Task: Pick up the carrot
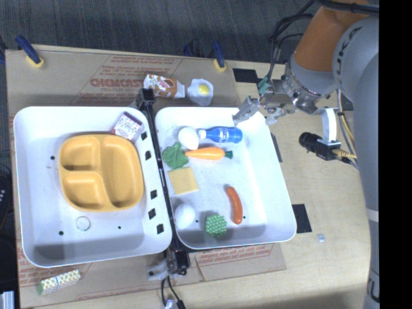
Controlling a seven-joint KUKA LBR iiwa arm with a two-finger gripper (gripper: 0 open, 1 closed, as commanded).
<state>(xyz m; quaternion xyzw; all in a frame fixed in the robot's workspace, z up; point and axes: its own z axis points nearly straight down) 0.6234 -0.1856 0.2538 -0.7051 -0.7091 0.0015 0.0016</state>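
The carrot (205, 153), orange with a green stub at its right end, lies on its side in the upper middle of the right bin (273, 192). A blue bottle (222, 134) lies just behind it, with a white egg (187, 137) and a green leaf (174, 155) at its left end. My gripper (255, 114) hovers over the bin's far right corner, up and to the right of the carrot and apart from it. Its fingers stand open with nothing between them.
The right bin also holds a yellow cheese slice (185, 181), a red sausage (234, 205), a green knobbly piece (216, 224) and another white egg (185, 215). The left bin (32, 205) holds a yellow divided plate (101, 170) and a small packet (128, 125).
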